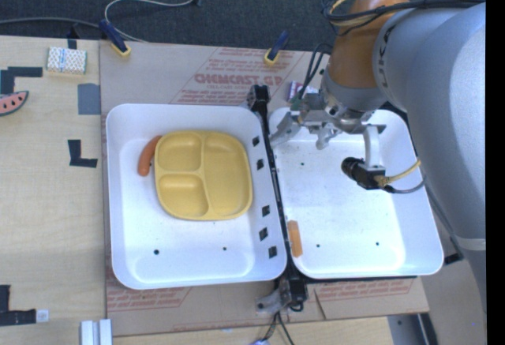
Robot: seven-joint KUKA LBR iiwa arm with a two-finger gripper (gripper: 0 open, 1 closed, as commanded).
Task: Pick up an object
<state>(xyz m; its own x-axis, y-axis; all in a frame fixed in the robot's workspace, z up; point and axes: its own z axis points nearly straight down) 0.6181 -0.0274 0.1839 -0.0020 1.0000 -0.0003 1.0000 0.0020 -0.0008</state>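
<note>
A yellow divided plate [203, 174] lies in the left bin [130, 256]. An orange sausage-shaped piece [146, 155] rests against the plate's left edge. A smaller orange piece [294, 238] sits in the right bin [394, 256], close to the divider at the front. My gripper [298, 136] hangs over the back left corner of the right bin, below the orange wrist band [363, 16]. Its fingers [278, 131] are spread open with nothing between them. It is well apart from both orange pieces and the plate.
A black fitting with a yellow cable [364, 173] hangs from the arm over the right bin. Clamps [114, 37] and cables lie behind the bins on the cardboard sheet. A small patterned block [66, 60] rests on the bench at far left.
</note>
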